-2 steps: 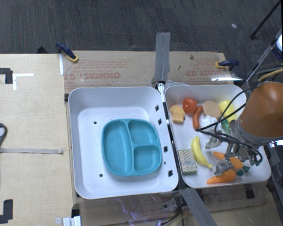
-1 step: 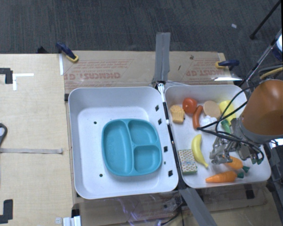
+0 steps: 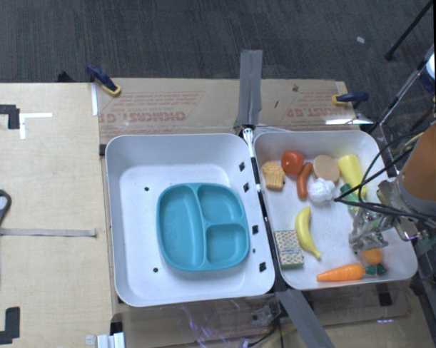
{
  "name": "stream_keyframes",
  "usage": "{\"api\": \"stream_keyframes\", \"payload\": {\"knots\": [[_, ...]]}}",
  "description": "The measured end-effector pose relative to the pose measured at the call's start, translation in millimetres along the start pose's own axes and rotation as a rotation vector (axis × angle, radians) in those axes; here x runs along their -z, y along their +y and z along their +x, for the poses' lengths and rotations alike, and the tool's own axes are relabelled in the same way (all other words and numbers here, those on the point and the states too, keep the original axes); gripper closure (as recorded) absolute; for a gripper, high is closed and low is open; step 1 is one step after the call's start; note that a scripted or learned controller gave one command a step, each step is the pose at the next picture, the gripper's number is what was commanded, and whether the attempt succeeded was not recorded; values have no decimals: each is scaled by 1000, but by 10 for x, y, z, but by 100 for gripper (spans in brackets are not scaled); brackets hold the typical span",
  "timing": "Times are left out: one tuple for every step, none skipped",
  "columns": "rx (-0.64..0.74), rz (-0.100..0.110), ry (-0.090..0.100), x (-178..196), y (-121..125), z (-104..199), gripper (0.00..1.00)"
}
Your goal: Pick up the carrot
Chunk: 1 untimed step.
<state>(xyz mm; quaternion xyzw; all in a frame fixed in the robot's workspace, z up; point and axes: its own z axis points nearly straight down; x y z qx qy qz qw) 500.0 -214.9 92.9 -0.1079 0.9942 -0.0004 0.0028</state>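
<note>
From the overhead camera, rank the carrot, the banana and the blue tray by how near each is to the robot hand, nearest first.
Measured from the hand in the right bin:
1. Carrot, just below-left of it, by the bin's front edge.
2. Banana, further left, mid-bin.
3. Blue tray, far left, in the other bin.

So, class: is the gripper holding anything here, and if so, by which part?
It cannot be told. The gripper sits low in the right bin, just above a small orange item. The carrot lies apart from it, near the bin's front edge, not held.
</note>
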Motion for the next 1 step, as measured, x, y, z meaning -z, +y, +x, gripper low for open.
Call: {"api": "stream_keyframes", "payload": {"knots": [[0, 0, 0, 0, 2, -1, 0]]}}
